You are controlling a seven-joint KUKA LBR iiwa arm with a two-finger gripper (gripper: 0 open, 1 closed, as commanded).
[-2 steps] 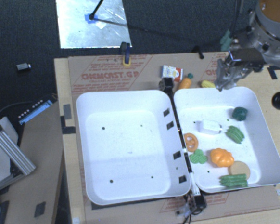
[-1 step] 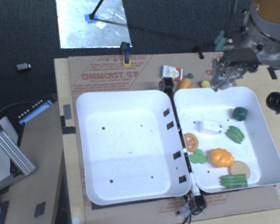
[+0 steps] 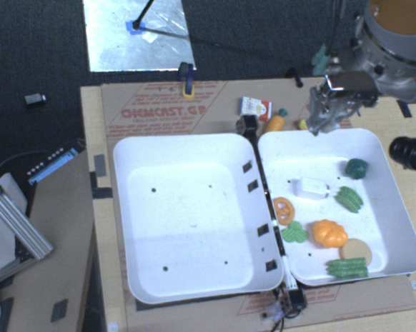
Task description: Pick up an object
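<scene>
Jaws' state unclear, above right bin [image 3: 381, 184] far rim; carrot [image 3: 275, 123] behind.

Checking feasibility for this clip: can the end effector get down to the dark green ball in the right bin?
Probably yes. The end effector hovers over the right bin's far rim, and the dark green ball lies uncovered nearby.

Grey arm [image 3: 392, 47] with an orange band above the wrist, ending in dull metal jaws
</scene>
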